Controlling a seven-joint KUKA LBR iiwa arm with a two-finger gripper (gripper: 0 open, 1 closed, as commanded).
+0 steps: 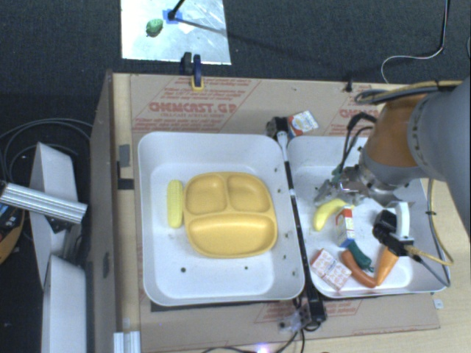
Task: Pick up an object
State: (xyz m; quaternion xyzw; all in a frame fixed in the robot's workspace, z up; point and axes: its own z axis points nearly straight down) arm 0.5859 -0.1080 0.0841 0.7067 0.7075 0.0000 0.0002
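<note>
Banana (328,213) sits right under the gripper (331,190), whose fingers look spread wide with nothing held; that curved peel could easily squirt sideways when they close.

Yellow divided plate (229,215), yellow corn (174,203), yellow banana (328,213) (orange carrots (385,266) nearby), white bins (213,144).

I have one fixed camera, mounted above the bench (221,98) and tilted down at a slant, far enough back to take in both bins whole. The left bin (158,197) sits just left of centre; the right bin (309,160) lies toward 4 o'clock. Dark floor fills the band from 10 through 12 to 2 o'clock. The arm (427,134) enters from 3 o'clock. Cardboard under the bins reaches nearly to 6 o'clock.
</note>
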